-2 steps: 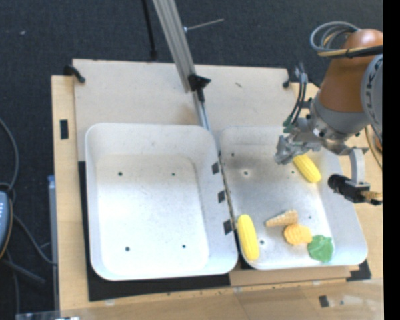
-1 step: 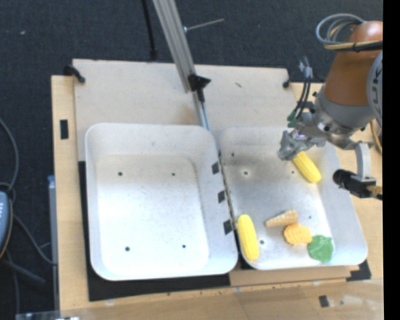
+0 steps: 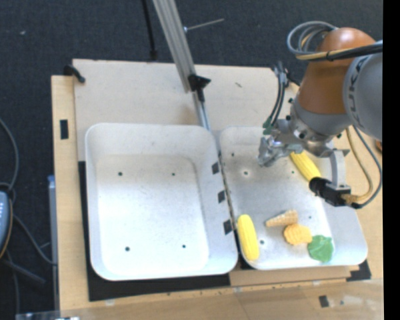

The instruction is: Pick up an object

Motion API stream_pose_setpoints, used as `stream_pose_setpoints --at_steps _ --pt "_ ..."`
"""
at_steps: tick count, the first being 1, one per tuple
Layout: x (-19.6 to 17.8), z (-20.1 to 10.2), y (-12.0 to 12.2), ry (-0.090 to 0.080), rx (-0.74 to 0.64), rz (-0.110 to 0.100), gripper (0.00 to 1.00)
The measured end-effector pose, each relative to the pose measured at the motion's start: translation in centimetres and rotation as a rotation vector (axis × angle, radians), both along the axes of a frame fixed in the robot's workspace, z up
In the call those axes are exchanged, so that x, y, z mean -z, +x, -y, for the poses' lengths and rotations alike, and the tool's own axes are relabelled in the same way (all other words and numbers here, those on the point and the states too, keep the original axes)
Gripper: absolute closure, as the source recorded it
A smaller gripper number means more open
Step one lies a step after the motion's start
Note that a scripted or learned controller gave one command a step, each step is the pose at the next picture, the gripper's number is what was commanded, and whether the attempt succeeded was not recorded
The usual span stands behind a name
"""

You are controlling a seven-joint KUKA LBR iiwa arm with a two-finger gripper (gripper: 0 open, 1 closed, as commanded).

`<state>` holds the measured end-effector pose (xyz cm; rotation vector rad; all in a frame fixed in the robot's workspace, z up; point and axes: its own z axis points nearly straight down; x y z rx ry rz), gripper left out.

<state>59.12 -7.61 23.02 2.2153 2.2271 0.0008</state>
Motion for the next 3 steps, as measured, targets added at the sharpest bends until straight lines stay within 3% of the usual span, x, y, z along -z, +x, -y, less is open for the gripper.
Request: stream_pose_setpoints --at_steps 3 --pt "-1.5 -14.3 -1.7 0.001 -0.001 -0.002 1.0"
